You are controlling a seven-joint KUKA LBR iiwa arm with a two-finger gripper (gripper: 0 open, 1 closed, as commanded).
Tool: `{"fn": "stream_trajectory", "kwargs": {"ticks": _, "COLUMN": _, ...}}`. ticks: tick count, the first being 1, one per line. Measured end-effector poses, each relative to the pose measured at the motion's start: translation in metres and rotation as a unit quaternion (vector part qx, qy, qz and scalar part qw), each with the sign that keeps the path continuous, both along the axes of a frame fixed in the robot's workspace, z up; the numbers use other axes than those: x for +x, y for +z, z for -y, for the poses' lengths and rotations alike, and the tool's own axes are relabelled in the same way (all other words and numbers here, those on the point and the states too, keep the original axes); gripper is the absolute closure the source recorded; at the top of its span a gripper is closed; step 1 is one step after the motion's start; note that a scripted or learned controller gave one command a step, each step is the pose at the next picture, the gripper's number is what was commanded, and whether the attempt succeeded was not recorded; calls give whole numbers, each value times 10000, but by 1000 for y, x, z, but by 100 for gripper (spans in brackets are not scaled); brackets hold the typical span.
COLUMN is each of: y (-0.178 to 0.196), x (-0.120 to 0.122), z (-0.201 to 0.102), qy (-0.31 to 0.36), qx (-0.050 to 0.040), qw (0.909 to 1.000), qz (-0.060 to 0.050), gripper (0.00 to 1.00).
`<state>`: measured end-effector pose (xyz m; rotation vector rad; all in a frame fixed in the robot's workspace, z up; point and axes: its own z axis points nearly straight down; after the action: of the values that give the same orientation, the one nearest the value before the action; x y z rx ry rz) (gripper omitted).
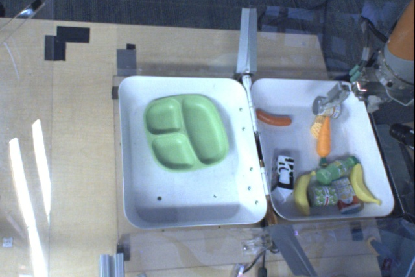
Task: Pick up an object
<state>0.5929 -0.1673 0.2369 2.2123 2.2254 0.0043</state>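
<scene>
My gripper (328,104) hangs over the far part of the right bin (292,95), at the end of the grey arm that comes in from the right. Just below it lies an orange carrot (323,139), whose pale top end sits right at the gripper's tip. No object is seen lifted. A reddish sausage (273,118) lies to the gripper's left on the bin floor.
The right bin's near end holds a heap: two bananas (302,191) (364,185), a green bottle (334,170), a can (324,195) and a black-and-white box (284,169). In the left bin (136,191) rests a green divided plate (187,132).
</scene>
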Motion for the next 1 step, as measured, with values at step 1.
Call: {"fn": "stream_trajectory", "kwargs": {"ticks": 1, "y": -140, "x": -16, "z": 26, "qy": 102, "qx": 2, "qw": 9999, "qz": 19, "gripper": 0}}
